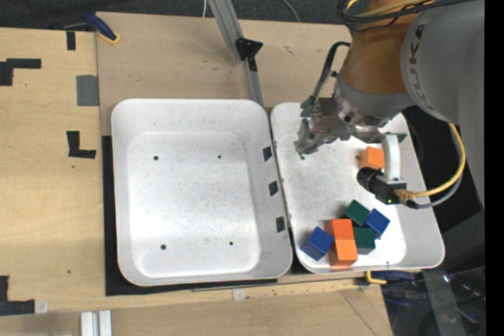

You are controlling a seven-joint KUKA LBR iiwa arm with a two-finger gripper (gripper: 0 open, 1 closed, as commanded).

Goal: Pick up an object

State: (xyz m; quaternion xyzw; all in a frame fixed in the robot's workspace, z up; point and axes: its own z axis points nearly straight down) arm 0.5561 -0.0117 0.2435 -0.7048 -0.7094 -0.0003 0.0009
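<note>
Over the right-hand bin [417,248], toward its upper left, hangs the gripper [309,139], well apart from the pile of blocks bunched at the bin's near end. Down there: a blue block [318,242], an orange block [343,240] touching it or just beside, a green block [360,215] behind, plus another small blue block [378,222] on the right side of the heap. Can't tell whether the jaws are open or closed from this angle (too dark and small, just a grey cluster pointing down-left), and nothing visible between them. So, judging by that, basically at the start: no object lifted, everything resting on the bin floor. Left to do, probably: travel over to the pile, drop, close on one block, lift. Could get awkward, since the blocks sit packed together. Left bin [126,122] just showing bare white floor with a few dark dots. As for writing or brands: none readable anywhere, only some black tape marks on the desk [47,169] and a blue-and-yellow clamp [102,27] at its far edge.
</note>
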